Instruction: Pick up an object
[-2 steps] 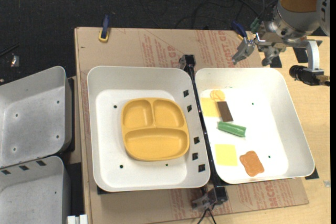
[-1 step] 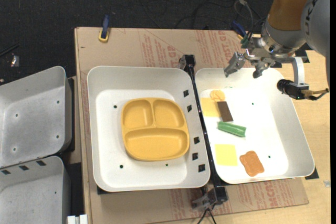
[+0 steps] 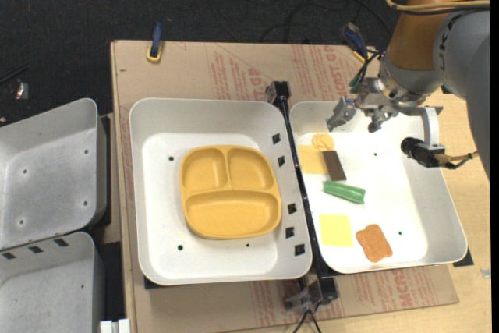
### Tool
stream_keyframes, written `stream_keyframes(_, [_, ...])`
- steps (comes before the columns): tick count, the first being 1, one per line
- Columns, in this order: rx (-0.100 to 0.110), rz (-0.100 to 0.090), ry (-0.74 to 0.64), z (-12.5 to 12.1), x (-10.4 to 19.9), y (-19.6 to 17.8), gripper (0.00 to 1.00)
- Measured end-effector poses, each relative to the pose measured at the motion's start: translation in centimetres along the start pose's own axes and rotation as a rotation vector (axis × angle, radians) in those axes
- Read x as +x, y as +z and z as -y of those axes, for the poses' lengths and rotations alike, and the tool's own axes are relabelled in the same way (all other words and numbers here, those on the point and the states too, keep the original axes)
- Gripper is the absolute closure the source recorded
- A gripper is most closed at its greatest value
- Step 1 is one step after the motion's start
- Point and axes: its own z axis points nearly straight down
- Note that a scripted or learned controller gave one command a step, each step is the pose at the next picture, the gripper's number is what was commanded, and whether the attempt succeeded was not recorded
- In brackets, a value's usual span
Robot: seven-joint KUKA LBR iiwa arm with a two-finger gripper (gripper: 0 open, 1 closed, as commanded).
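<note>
The right bin [image 3: 437, 191] holds several small items: a little yellow round piece [image 3: 322, 141], a pale yellow slab [image 3: 309, 161], a dark brown bar [image 3: 334, 164], a green stick [image 3: 344, 192], a yellow square [image 3: 336, 230] and an orange bread-shaped piece [image 3: 374, 242]. My gripper [image 3: 359, 118] hangs over the bin's far edge, above and just right of the yellow round piece. Its fingers [image 3: 339, 116] are spread apart with nothing between them, so it is open.
A yellow divided plate [image 3: 231, 192] lies in the left bin [image 3: 148, 168]. A black divider [image 3: 292, 168] runs between the two bins. The grey arm with its orange band [image 3: 425, 19] comes in from the upper right. Grey panels [image 3: 47, 168] lie off the bench's left.
</note>
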Motion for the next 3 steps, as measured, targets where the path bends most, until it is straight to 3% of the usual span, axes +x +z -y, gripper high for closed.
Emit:
stream_keyframes(1, [-0.001,0.000,-0.001,1.1,0.1,5.2,0.00])
stream_keyframes(2, [-0.007,0.001,-0.001,0.9,0.0,3.8,1.00])
stream_keyframes(3, [-0.012,0.001,-0.004,1.0,0.4,-2.5,1.00])
